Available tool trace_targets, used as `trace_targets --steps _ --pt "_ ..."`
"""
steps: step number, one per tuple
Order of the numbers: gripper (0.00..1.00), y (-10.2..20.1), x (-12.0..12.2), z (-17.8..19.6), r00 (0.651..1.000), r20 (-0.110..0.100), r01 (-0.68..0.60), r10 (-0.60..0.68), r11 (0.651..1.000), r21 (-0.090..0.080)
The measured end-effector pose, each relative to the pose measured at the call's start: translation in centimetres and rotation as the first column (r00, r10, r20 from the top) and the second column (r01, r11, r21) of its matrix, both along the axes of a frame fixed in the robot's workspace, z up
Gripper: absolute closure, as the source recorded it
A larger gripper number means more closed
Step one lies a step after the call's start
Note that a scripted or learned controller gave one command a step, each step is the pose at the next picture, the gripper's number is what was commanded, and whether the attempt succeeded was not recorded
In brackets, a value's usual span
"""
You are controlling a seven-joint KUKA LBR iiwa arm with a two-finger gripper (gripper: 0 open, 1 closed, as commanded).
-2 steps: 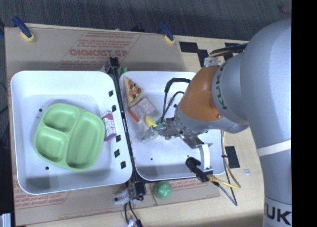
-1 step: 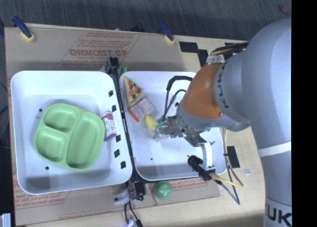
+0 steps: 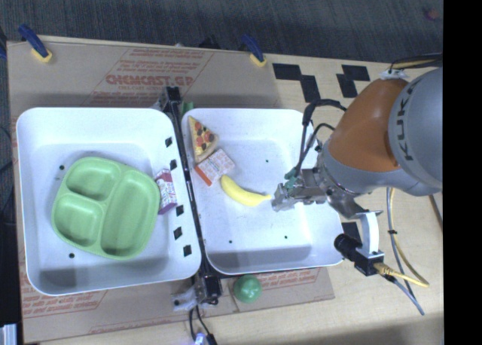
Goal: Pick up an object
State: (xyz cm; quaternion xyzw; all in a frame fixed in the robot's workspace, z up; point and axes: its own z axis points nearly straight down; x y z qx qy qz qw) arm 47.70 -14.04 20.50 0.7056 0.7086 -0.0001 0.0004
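In the right bin (image 3: 256, 257), the banana (image 3: 242, 192) lies at 9 o'clock of the tool (image 3: 282, 199), whose state cannot be told; likely light, smooth and curved, best gripped mid-body.

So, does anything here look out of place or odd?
Yes: a green ball lies outside both bins, on the cardboard just below the right bin. Inside it, the banana, pizza slice and small packet look ordinary.
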Motion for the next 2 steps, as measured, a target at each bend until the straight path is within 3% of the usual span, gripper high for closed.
trace_targets --steps 2 --pt "1.0 -4.0 0.0 0.2 1.0 0.0 0.001 -0.001 1.0 0.0"
